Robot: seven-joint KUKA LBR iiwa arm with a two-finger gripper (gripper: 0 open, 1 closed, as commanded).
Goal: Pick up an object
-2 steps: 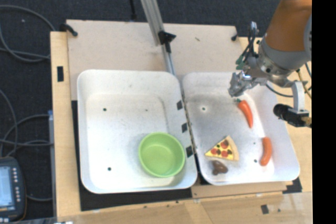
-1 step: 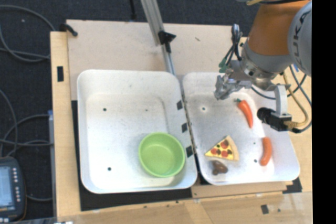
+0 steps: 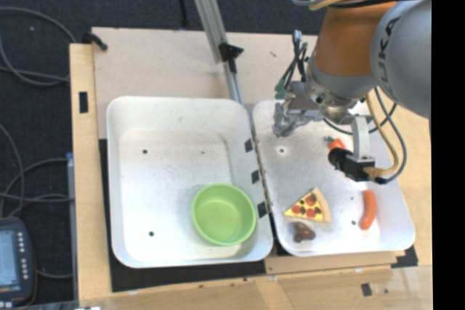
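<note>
My gripper (image 3: 285,121) hangs over the upper left part of the right bin (image 3: 290,163), under the orange wrist band. Nothing shows between its fingers. In the right bin lie a toy pizza slice (image 3: 308,207), a small brown piece (image 3: 303,231) just below it, an orange sausage-like toy (image 3: 368,210) at the right, and a small orange object (image 3: 336,144) partly hidden by a black part of the arm. The pizza slice lies well below the gripper, toward the bin's front.
A green bowl (image 3: 224,213) sits in the lower right of the left bin (image 3: 160,156). A slanted metal pole (image 3: 207,11) rises behind the bins. Cables loop around the arm at the right.
</note>
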